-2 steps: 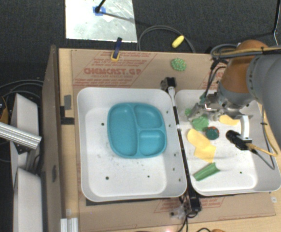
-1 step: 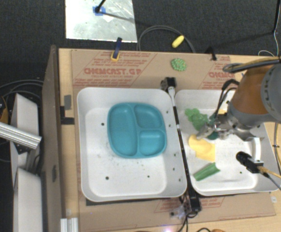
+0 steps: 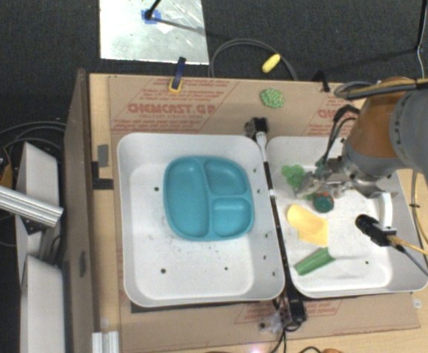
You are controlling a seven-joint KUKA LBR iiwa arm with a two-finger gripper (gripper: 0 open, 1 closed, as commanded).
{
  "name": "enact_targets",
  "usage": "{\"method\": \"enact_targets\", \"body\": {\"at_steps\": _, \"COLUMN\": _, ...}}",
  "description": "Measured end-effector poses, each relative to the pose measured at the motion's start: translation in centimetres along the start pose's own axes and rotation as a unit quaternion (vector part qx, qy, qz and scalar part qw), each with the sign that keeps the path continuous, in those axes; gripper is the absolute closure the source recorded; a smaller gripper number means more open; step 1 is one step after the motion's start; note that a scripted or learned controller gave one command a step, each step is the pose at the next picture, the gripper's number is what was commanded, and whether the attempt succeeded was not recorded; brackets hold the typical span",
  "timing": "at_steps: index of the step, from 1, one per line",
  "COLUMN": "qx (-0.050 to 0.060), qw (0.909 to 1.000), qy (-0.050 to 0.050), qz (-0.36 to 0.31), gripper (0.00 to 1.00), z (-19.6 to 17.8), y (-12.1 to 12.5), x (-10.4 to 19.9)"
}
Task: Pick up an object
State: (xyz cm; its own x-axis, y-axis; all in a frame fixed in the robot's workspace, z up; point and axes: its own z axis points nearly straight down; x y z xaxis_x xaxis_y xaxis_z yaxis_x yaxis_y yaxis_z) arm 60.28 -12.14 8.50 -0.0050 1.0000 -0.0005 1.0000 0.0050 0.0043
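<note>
Green block [image 3: 314,260] in right bin [image 3: 346,282], "CHEMCAST" on cardboard [image 3: 171,109]

the grey arm [image 3: 420,127] comes in from the right side of the camera view, in its upper half. its thick last segment is bent down and to the left. the orange band [image 3: 376,127] goes around the arm just above the wrist. under the band the wrist narrows to a grey metal part, and the tool [image 3: 323,186] points down and a little to the left. thin black cables run along the wrist near the band.
</note>
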Motion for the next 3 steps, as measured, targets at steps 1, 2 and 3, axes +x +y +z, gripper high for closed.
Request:
{"method": "enact_targets", "body": {"at_steps": 1, "qx": 0.003, "qw": 1.0000, "qy": 0.000, "qz": 0.002, "gripper": 0.00, "z": 0.1, "y": -2.6, "x": -0.9}}
{"method": "enact_targets", "body": {"at_steps": 2, "qx": 0.001, "qw": 1.0000, "qy": 0.000, "qz": 0.001, "gripper": 1.00, "z": -1.0, "y": -2.4, "x": -0.8}}
{"method": "enact_targets", "body": {"at_steps": 3, "qx": -0.006, "qw": 1.0000, "qy": 0.002, "qz": -0.005, "gripper": 1.00, "z": -14.7, "y": 0.3, "x": 9.2}}
